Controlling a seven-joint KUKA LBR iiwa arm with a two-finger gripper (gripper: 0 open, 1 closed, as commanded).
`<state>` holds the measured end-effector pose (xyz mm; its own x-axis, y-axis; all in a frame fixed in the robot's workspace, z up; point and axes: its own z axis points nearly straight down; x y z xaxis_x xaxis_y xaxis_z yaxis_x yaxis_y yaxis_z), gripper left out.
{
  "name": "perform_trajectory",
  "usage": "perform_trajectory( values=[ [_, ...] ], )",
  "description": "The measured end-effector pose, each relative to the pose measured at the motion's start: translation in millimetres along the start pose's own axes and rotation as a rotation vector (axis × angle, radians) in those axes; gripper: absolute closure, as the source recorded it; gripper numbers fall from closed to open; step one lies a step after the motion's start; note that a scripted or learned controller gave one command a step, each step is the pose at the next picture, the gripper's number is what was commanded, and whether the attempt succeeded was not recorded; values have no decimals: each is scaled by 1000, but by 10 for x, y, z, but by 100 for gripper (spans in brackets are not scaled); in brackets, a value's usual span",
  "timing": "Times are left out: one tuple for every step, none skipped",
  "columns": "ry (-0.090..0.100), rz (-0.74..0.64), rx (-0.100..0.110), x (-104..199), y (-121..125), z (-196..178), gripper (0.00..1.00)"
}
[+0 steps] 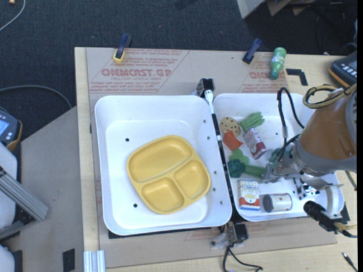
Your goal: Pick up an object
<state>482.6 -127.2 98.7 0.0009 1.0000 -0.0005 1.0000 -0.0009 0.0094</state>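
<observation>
One green toy [245,168] lies in the right bin [227,103], long axis running left-right, just left of the gripper [276,164] at the frame's right, and we cannot tell the gripper's state.

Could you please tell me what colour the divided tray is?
Yellow; the divided tray shows in the camera view.

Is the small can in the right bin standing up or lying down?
Lying down: the small can shows its long side, stretched left to right along the right bin's near wall.
</observation>
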Motion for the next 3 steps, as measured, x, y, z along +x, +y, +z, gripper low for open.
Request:
perform_trajectory(
  values=[
    [-2, 0, 4, -58, -75, -525, 100],
    [-2, -2, 2, -39, -18, -961, 100],
    [-2, -2, 3, -41, -2, -1281, 100]
  ],
)
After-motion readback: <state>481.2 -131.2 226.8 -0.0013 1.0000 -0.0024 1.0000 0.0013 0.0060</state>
